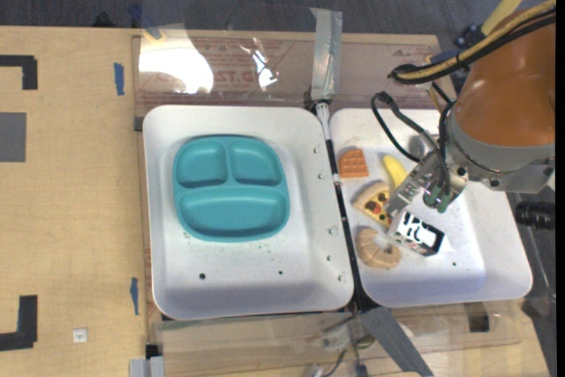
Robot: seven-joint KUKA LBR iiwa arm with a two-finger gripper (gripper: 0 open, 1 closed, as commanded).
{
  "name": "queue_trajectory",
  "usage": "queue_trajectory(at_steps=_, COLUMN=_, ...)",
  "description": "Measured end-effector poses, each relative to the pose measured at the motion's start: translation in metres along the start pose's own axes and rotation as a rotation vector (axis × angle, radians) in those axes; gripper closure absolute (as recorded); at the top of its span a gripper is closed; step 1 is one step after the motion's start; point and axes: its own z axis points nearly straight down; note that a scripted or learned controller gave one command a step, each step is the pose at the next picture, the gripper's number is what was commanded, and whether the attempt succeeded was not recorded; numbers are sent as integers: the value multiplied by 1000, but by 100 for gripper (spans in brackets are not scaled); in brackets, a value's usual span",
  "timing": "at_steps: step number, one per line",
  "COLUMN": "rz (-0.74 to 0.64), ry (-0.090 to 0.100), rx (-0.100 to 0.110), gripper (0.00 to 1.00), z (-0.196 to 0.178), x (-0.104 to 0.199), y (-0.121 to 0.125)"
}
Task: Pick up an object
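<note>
My gripper (408, 200) hangs low over the middle of the right bin (494, 274), reaching in from the right. Just left of its tip lies a pizza-slice toy (373, 204). A yellow banana-shaped piece (394, 169) sits above the tip, partly behind the gripper body. An orange waffle-like piece (353, 162) lies near the bin's upper left corner. A tan round bagel-like piece (380, 248) rests near the front left. A small black thing with white markings (418, 235) lies right below the gripper. I see nothing clearly held.
The left bin (168, 269) holds a teal divided plate (231, 187). The divider between the two bins (340, 207) runs just left of the toys. The arm's grey and orange body (508, 110) covers the right bin's upper right part.
</note>
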Motion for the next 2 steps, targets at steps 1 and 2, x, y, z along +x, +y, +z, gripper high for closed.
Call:
queue_trajectory(at_steps=1, rz=-443, ry=9, rx=7, gripper=100, z=32, x=33, y=30)
queue_trajectory(at_steps=2, rz=143, ry=5, rx=8, gripper=100, z=23, x=58, y=55)
